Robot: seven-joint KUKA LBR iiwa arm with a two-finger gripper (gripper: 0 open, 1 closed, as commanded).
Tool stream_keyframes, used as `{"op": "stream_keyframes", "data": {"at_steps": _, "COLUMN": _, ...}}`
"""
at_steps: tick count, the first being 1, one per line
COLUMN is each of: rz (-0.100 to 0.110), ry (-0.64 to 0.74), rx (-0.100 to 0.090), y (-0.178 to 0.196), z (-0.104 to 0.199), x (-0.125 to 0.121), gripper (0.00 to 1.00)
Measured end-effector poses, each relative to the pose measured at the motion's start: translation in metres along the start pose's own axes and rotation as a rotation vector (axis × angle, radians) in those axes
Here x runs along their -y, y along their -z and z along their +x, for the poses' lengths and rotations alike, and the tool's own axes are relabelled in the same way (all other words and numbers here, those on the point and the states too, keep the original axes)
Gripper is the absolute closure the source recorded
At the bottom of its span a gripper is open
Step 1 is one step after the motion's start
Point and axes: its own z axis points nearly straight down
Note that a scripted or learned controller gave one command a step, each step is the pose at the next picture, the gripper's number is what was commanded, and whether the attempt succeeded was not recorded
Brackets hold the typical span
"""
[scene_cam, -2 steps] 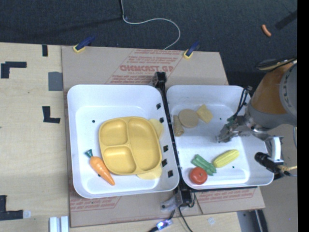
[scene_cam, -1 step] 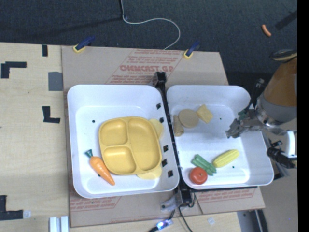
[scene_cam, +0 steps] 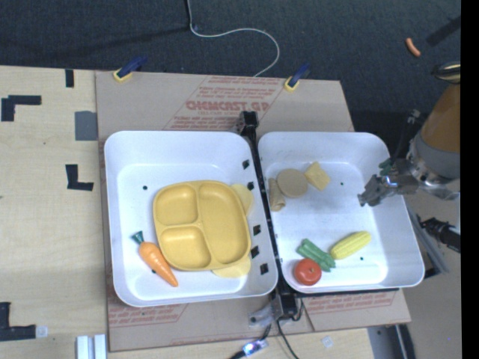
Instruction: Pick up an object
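Observation:
The right bin (scene_cam: pixel 340 141) holds a yellow corn cob (scene_cam: pixel 350 244), a green pod (scene_cam: pixel 317 252), a red tomato (scene_cam: pixel 307 272), a tan round piece (scene_cam: pixel 291 183) and a pale yellow wedge (scene_cam: pixel 317 176). My gripper (scene_cam: pixel 372 193) hangs over the right bin's right side, above and right of the corn, with nothing visible between its dark fingers. The left bin (scene_cam: pixel 127 155) holds a yellow divided plate (scene_cam: pixel 200 224) and an orange carrot (scene_cam: pixel 157 261).
The two bins meet at a black-clipped divider (scene_cam: pixel 258 200) in the middle. They sit on a cardboard sheet (scene_cam: pixel 217 103) on the bench. A white cable (scene_cam: pixel 239 36) loops across the dark floor behind. The arm's orange band (scene_cam: pixel 449 118) stands at the right edge.

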Motion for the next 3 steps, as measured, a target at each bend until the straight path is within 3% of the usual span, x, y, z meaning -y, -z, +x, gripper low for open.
{"op": "stream_keyframes", "data": {"at_steps": 1, "rz": 0.0, "ry": 0.0, "rx": 0.0, "y": 0.034, "z": 0.0, "x": -0.001, "gripper": 1.0}}
{"op": "stream_keyframes", "data": {"at_steps": 3, "rz": 0.007, "ry": 0.004, "rx": -0.003, "y": 0.015, "z": 0.104, "x": 0.02, "gripper": 1.0}}
